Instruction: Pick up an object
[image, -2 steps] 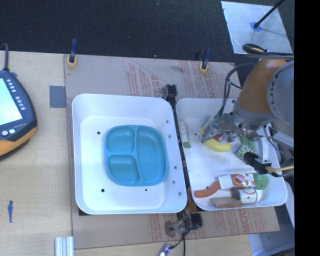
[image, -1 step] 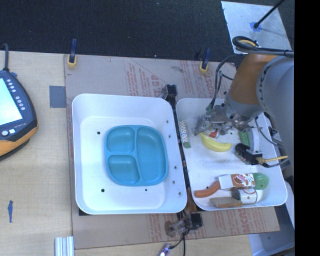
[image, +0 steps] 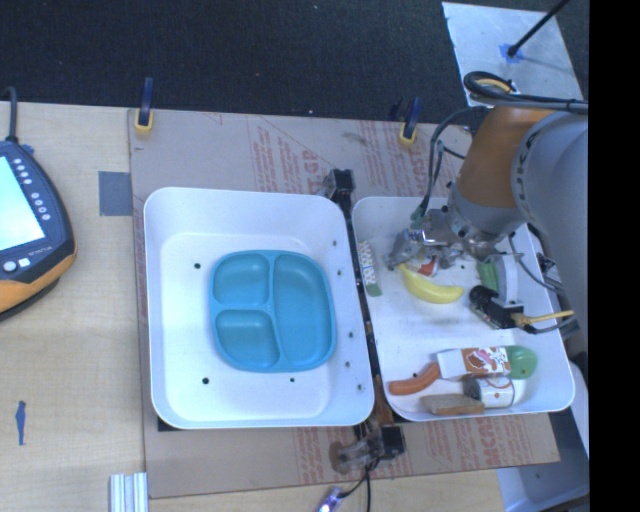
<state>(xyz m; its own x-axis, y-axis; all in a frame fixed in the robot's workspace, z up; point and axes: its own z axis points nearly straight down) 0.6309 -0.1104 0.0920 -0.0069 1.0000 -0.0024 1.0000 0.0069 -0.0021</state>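
Front of right bin (image: 420, 335): brown flat piece (image: 452, 405), orange sausage (image: 415, 381), white pack with green cap (image: 490, 362); label print too small to read. Banana (image: 432, 287) sits mid-bin with the gripper (image: 432, 247) just over its far edge, partly blocking it. Claw state: can't tell. Left bin (image: 160, 300) holds a blue divided plate (image: 272, 310). Pendant (image: 30, 230) is cut off at left.

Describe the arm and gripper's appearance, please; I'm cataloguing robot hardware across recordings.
The arm is bulky and rounded, with a smooth grey shell and a broad orange band above the wrist. Thin dark cables loop alongside the wrist. The gripper is a small, angular assembly of silvery metal. No markings are legible.
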